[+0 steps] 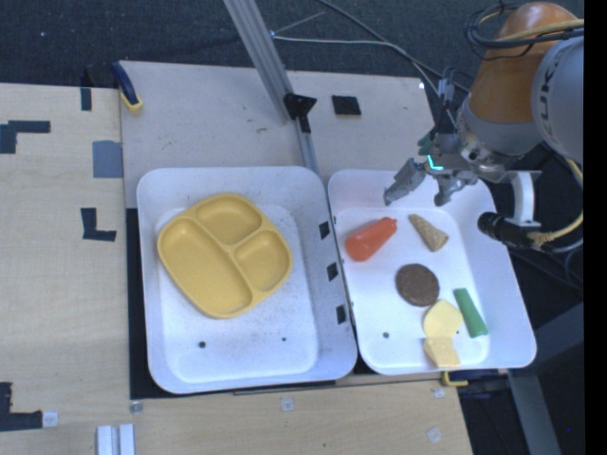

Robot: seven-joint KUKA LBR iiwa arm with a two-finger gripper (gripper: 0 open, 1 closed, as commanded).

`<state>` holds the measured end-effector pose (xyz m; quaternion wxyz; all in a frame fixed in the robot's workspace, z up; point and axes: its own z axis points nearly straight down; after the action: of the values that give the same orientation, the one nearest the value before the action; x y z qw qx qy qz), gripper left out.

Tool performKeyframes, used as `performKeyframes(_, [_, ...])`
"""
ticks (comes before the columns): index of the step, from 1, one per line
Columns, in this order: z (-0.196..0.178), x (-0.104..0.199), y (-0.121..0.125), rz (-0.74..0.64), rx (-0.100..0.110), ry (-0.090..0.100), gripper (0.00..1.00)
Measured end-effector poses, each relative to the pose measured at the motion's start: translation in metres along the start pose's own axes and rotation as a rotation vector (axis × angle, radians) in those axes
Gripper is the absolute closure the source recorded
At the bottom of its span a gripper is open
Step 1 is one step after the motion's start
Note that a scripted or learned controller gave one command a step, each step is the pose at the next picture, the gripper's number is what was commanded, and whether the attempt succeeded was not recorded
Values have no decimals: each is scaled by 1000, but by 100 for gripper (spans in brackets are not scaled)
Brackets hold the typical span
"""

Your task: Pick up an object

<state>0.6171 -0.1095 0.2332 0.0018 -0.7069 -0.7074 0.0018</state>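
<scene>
Plainly, the loose items are gathered in the right bin (pixel 493 282) so the arm, entering from that side, has them all within a short reach: an orange carrot-like piece (pixel 370 238) at the left, a tan wedge (pixel 429 232) just right of it, a brown round patty (pixel 417 284) below them, and near the lower edge a green stick (pixel 469 312) touching a yellow lump (pixel 442 320) with a smaller yellow block (pixel 441 351) under it. None of these is held; any could be the object to pick, and the carrot-like piece and wedge lie nearest the tool. The gripper (pixel 424 187) hangs over the bin's upper rim, its jaws spread apart with nothing between them, probably poised to come down. The left bin (pixel 161 349) carries a yellow divided plate (pixel 224 252), lying flat and a little turned, well apart from the food items. Both bins sit side by side, nearly touching, on a pale desk (pixel 190 112) marked with dark tape patches; a slanted metal strut (pixel 261 45) crosses above, and dark carpet shows beyond.
</scene>
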Motion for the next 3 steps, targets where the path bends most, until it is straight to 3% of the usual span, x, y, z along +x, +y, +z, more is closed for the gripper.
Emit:
performKeyframes(1, [-1, 0, 0, 0, -2, 0, 0])
performKeyframes(2, [63, -5, -4, 0, 4, 0, 0])
performKeyframes(3, [106, -7, -10, 2, -5, 0, 0])
